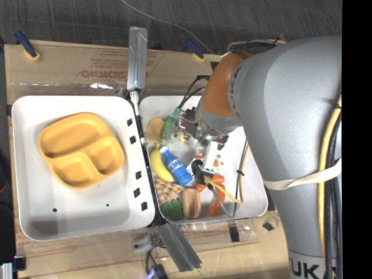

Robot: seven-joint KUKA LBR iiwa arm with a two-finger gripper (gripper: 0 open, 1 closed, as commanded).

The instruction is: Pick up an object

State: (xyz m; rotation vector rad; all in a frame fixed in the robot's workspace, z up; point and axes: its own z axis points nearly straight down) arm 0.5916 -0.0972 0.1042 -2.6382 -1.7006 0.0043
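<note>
- Camera view is showing the grey arm with its orange band (218, 92) reaching in from the right over the right shallow white bin (251, 173).
- The two-finger gripper (200, 170) is hanging low among the clutter in that bin; whether its dark fingers are apart or together cannot be told, and nothing is visibly sitting between them.
- Just left of the fingers, a small blue bottle with a white cap (175, 167) is lying tilted, with a yellow plastic banana (157, 164) lying beside it on its far side.
- Just right of the fingers, an orange carrot-shaped toy (215, 182) is resting near the bin's floor.
- Below the fingers, a tan wooden-looking piece (190, 203) and a green broccoli-like toy (172, 209) are lying against the bin's near wall.
- Well to the left of the fingers, a yellow divided plastic tray (81, 150) is sitting in the left shallow white bin (35, 214) on the worktop.
</note>
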